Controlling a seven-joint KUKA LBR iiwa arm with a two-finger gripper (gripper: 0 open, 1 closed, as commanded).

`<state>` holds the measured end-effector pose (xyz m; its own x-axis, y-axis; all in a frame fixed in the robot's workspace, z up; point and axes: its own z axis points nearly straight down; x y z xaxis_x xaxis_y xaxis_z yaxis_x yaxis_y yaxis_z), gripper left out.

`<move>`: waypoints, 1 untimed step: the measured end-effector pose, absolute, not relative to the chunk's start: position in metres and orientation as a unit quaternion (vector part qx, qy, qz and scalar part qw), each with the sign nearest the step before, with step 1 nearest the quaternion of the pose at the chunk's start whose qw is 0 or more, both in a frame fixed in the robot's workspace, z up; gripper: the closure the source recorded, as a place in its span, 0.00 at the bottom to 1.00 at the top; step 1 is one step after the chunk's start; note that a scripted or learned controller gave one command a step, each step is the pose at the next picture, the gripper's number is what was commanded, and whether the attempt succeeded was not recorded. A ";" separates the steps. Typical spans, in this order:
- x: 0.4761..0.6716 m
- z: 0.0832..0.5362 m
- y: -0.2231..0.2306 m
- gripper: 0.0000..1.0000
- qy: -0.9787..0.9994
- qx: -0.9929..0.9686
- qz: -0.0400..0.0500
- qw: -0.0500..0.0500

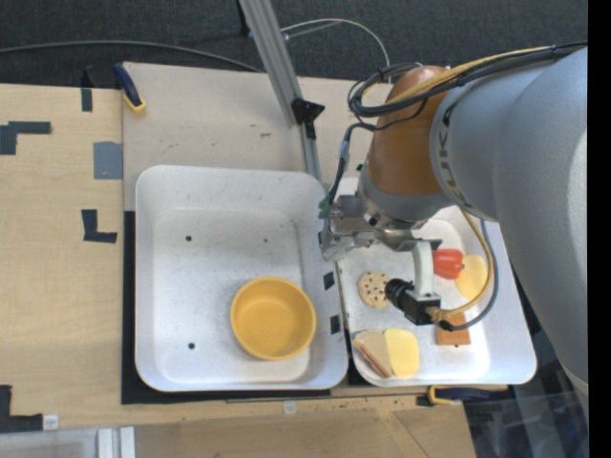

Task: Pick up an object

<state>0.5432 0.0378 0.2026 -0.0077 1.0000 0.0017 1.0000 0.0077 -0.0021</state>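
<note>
The arm reaches over the right bin (511,365), its gripper (346,237) low at that bin's left wall, and whether it is spread or pinching cannot be told. Below it lie a round cookie (372,289), a toy sandwich (389,353), a red piece (448,261) and a yellow piece (472,277). A yellow bowl (273,318) sits upright in the left bin (172,208), near its front right; no writing is readable.

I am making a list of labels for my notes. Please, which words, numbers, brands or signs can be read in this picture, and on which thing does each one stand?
None can be read.
The round yellow plastic bowl bears no print.
Neither does the left shallow white bin.
The grey arm with its orange band shows no legible marking.
</note>
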 end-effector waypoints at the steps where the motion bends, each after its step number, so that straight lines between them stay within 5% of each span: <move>1: 0.563 0.204 0.091 1.00 -0.710 -0.704 0.000 0.001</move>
